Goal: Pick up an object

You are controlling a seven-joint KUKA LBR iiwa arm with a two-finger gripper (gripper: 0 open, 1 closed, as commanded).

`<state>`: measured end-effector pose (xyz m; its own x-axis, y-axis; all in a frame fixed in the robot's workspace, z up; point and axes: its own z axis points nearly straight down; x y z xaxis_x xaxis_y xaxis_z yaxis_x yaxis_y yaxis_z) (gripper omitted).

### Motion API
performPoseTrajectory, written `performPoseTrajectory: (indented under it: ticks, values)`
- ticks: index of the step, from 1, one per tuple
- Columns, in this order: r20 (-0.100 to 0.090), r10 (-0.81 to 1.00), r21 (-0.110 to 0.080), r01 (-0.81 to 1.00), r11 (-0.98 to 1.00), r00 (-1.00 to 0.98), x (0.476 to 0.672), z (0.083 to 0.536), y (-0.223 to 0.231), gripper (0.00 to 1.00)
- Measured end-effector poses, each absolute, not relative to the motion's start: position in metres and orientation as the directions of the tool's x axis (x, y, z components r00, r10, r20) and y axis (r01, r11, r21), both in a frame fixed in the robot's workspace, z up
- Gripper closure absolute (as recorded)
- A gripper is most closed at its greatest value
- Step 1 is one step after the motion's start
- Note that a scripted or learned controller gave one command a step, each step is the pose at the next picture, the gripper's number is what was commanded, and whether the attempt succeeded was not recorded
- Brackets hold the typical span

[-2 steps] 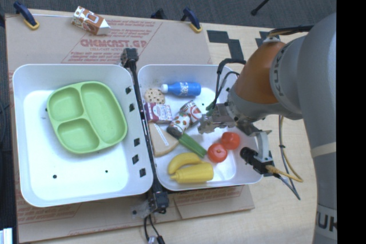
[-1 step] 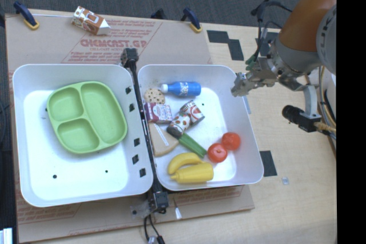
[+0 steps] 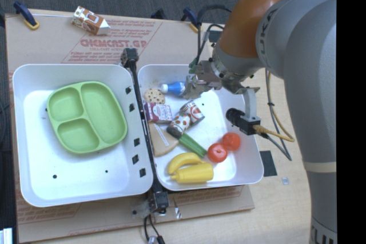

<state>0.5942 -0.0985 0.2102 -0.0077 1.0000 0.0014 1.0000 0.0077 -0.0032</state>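
White right bin's (image 3: 251,164) far edge sits beneath the pincer (image 3: 194,82); its grip state cannot be told.

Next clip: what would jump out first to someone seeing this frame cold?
The big grey arm with its orange band fills the right side, its gripper low over the right bin beside a small blue bottle. Next, the green divided plate alone in the left bin, against the right bin's toy-food clutter.
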Motion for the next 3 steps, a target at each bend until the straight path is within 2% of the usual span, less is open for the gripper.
performPoseTrajectory:
  ticks: [1, 2, 3]
  values:
    - [0.0, 1.0, -0.003, 1.0, 0.006, -0.006, 0.594, 0.211, -0.1, 0.0]
    - [0.0, 1.0, -0.006, 1.0, 0.006, -0.006, 0.504, 0.191, -0.064, 0.0]
    - [0.001, 1.0, 0.0, 1.0, 0.007, -0.007, 0.501, 0.096, -0.092, 0.0]
